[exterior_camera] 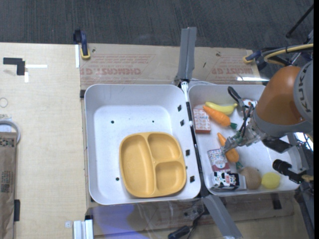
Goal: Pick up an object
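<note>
My hand [233,144] hovers at the small carrot [229,150], grip state unclear; crowded neighbours could spoil the grasp.

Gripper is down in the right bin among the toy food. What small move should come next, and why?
Probably a short, straight descent. The gripper sits low in the right bin, right over the small carrot, with a card close beside it. Nothing is visibly between its fingers yet, so closing or lifting now seems premature.
</note>
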Controlling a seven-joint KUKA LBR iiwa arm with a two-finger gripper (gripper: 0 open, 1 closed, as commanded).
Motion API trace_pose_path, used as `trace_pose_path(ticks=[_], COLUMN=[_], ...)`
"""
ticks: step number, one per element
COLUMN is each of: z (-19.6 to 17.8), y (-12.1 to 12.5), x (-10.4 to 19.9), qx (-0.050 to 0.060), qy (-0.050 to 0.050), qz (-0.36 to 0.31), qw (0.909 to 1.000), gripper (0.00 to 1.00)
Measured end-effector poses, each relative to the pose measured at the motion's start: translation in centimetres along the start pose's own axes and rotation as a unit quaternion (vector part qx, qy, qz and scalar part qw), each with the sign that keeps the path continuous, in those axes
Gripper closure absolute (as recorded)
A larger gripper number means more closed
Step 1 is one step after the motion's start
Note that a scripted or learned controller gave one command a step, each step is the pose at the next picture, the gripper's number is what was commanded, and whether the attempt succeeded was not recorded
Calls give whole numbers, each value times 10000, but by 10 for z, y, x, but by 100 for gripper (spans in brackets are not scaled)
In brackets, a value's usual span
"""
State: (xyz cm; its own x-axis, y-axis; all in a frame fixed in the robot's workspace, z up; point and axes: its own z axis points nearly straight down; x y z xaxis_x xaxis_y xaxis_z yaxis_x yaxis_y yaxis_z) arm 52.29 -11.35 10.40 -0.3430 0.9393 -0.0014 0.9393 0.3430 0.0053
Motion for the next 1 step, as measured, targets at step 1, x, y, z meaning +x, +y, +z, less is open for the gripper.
trace_pose_path(ticks=[1], z=[-87], y=[64], x=[35], qx=[34], qy=[4], qz=[118], qw=[9999], gripper=[100])
